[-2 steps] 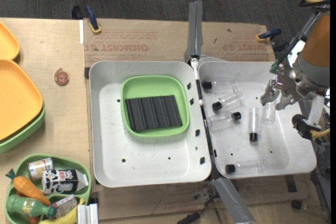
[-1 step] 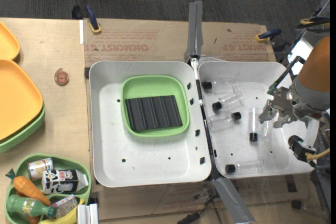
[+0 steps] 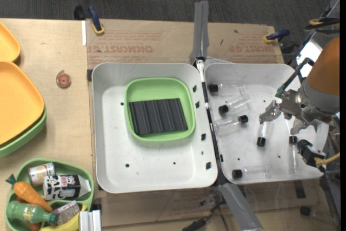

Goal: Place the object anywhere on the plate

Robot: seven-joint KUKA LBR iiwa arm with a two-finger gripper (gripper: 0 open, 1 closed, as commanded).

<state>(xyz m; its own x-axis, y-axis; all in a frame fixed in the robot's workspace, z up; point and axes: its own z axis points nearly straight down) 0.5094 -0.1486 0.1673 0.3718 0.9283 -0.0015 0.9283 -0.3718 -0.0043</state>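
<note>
Several clear vials (image 3: 233, 100) lie loose right of the plate (image 3: 160, 110), gripper (image 3: 270, 114) over one (image 3: 262, 133), grip unclear, nothing visibly held; slick round tube could roll off, giving an empty lift.

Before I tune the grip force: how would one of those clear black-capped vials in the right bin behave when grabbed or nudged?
A clear vial lying on its side looks cylindrical, so it would probably roll if nudged. It seems see-through and thin-walled, so likely light, perhaps fragile. Its smooth surface may slip from the gripper.
</note>
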